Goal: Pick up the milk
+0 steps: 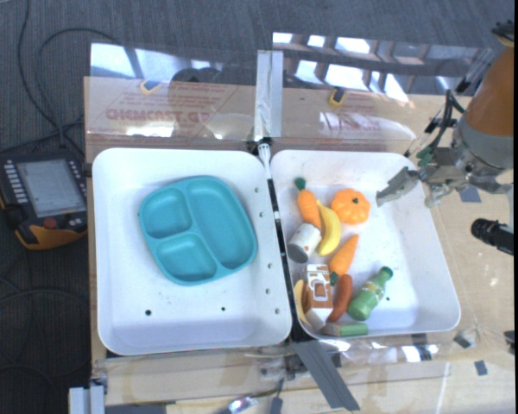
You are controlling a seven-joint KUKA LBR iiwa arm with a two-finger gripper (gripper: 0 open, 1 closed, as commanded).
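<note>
The milk [319,284] is a small white carton with orange print. It lies near the front left of the right bin [432,266], between a grey-white can [303,241] and a green bottle [370,293]. My gripper [413,191] hangs over the bin's back right part, well to the right of and behind the milk. Its fingers stand open with nothing between them.
Around the milk lie a banana [329,229], carrots [307,208], an orange pumpkin [350,207] and a reddish carrot [340,297]. The left bin [121,309] holds a blue divided plate [197,228]. A pendant [36,191] lies on the floor at the left.
</note>
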